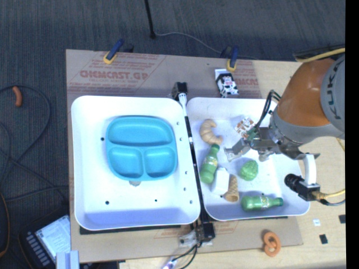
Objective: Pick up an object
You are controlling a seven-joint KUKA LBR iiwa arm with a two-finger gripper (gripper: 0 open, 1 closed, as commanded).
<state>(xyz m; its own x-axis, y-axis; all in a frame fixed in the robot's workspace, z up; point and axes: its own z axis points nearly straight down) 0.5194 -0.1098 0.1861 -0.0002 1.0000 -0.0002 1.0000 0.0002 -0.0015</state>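
Approach phase is where I'd put this one. From my remote seat I see the grey two-finger gripper [251, 144] hanging low in the right white bin [291, 209], roughly at the bin's centre, with the grey arm with its orange band [305, 102] coming in from 3 o'clock. I honestly can't tell if the claw is wide or narrow, since the wrist hardware blurs into the clutter below it.

Closest candidate looks like the round green ball-like object [248, 169], sitting just at 6 o'clock of the gripper, near it but I can't see contact. My guess for the next move: a small shift toward 6 o'clock, drop straight down, then close. Risk is bumping the neighbours, it's crowded in there.

Count in the right bin:
- two green plastic bottles, one upright-ish bottle [210, 165] at 9 o'clock of the gripper, one bottle lying flat [259, 203] at 6 o'clock near the rim
- one tan croissant-shaped toy [210, 129] at 10 o'clock
- one tan cone [231, 194] at 7 o'clock
- one small crumpled wrapper-like thing [244, 125] at 12 o'clock

The left white bin [90, 206] holds one blue three-compartment tray [140, 147].
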